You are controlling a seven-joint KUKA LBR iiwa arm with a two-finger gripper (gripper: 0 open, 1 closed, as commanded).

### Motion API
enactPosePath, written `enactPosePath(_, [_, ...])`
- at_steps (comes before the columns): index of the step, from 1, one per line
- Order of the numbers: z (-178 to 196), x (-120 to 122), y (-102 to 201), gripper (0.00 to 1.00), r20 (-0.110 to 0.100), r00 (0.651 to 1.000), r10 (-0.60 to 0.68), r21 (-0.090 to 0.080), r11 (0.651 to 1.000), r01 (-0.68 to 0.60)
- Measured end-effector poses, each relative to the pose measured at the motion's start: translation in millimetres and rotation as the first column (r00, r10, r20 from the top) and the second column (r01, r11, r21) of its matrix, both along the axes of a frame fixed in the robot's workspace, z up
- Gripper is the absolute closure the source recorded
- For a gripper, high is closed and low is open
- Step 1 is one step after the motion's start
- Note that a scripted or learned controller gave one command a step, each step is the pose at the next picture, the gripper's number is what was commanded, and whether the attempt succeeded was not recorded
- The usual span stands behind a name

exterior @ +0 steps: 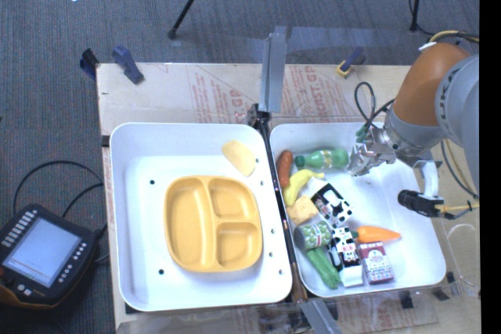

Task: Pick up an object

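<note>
Across the bench: two white bins side by side. Left bin [129, 168] holds one yellow divided tray [213, 223] and one pale yellow piece [239, 156] near its far rim. Right bin [411, 242] holds a cluster along its left side: one green bottle [322, 159], one sausage [283, 166], one banana [298, 182], one carrot [378, 233], two cow-print cartons [332, 204], one red box [378, 266], two green vegetables [317, 234]. Arm enters from the right, orange band uppermost, wrist bent down into the right bin's far part. Gripper [365, 162] sits just beside the bottle's cap end; whether clenched or released, cannot tell.
</note>
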State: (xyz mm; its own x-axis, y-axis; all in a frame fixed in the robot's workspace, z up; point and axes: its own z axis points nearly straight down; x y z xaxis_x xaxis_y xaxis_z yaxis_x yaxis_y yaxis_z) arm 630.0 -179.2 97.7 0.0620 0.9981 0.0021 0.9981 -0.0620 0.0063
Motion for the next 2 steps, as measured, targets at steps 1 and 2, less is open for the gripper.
enactPosePath(1, [-0.2, -0.1, 0.0, 0.0, 0.0, 1.0, 0.0, 0.0, 1.0, 0.0])
enactPosePath(2, [-14.3, -65.7, 57.3, 0.0, -0.015, 0.998, -0.053, 0.001, 0.999, 0.053])
